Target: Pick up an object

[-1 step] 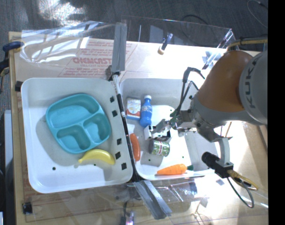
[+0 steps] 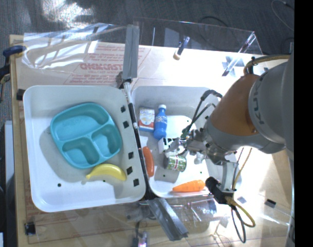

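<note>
You have two shallow white plastic bins side by side on the bench. In the left bin (image 2: pixel 33 138) lies a turquoise divided plate (image 2: pixel 85 134) with three smooth moulded compartments, tilted diagonally across the floor. Touching its lower edge is a yellow banana (image 2: pixel 107 172), curved and matte, near the bin's front right corner.

In the right bin (image 2: pixel 161 94), against the far wall, you will see a small carton (image 2: pixel 146 119) with a red and white printed face, and just beside it a blue bottle (image 2: pixel 160 122) with a white cap, standing upright. Along the left wall lies an orange-red sausage-shaped item (image 2: pixel 148 160), glossy and rounded at both ends. Near the centre is a small green can (image 2: pixel 175 162), cylindrical, lying on its side on a pale flat card. At the front wall rests an orange carrot (image 2: pixel 189 187), tapered, pointing left.

The gripper (image 2: pixel 183 146) sits low in the right bin, directly above and beside the green can, with dark cables looping over the wrist. You cannot tell how its jaws stand; the metal hardware obscures them.
</note>
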Action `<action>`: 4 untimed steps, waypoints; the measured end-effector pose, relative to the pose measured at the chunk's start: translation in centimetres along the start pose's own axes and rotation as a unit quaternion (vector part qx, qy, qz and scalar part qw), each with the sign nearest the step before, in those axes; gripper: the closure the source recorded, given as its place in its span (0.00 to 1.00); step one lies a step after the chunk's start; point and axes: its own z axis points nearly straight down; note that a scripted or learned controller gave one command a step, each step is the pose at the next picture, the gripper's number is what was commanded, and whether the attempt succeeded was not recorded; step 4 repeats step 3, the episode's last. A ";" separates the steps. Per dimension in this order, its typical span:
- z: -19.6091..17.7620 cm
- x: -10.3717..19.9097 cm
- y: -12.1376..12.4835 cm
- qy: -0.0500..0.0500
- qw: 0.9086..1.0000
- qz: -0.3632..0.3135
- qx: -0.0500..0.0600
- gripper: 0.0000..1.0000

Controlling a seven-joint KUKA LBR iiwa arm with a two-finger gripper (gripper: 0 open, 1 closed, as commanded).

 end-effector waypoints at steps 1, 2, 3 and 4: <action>7.3 0.2 0.2 0.000 1.000 -0.008 -0.002 0.00; 6.2 0.2 0.3 0.000 1.000 -0.011 -0.003 1.00; -4.0 6.5 5.0 0.001 0.988 0.157 -0.002 1.00; -4.0 6.5 5.0 0.001 0.988 0.157 -0.002 1.00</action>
